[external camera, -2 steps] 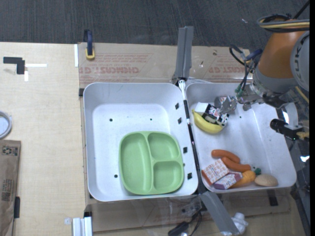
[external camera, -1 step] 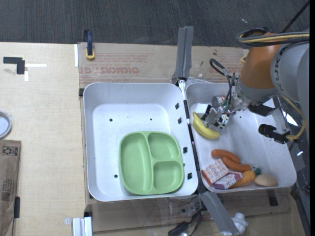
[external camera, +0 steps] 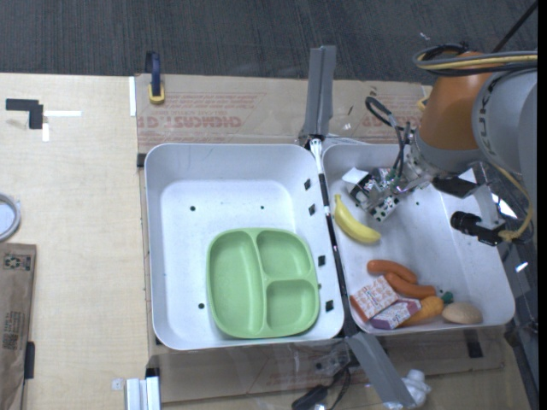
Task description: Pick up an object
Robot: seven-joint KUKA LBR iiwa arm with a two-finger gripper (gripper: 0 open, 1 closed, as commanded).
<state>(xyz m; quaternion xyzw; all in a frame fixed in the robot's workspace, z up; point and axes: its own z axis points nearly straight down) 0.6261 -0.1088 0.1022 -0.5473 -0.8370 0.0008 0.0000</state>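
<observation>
Bench [external camera: 68, 143] first, at far left, bare wood with a roll of tape [external camera: 4, 219] at its edge; then the left bin [external camera: 171, 165], where we count one green divided plate [external camera: 261, 282] with three compartments and nothing in them. Past the divider lies the right bin [external camera: 444, 246], and here we count one banana [external camera: 352, 223], two sausages [external camera: 402, 278], one small printed packet [external camera: 382, 304], one carrot [external camera: 427, 307] and one pale potato [external camera: 461, 314], the last four kinds clustered near the bin's lower wall. The gripper [external camera: 382, 196] is down in the upper left part of that bin, a small black-and-white dice-like piece just at its tip; whether the fingers are spread or closed we cannot tell, and we see nothing clearly held between them. The banana is the nearest candidate: it lies just below and to the left of the gripper, its long axis running from upper left to lower right, curve bowed toward the divider. We judge a pick there would need the arm [external camera: 479, 109] to shift slightly down and left and close across the fruit's short width.
</observation>
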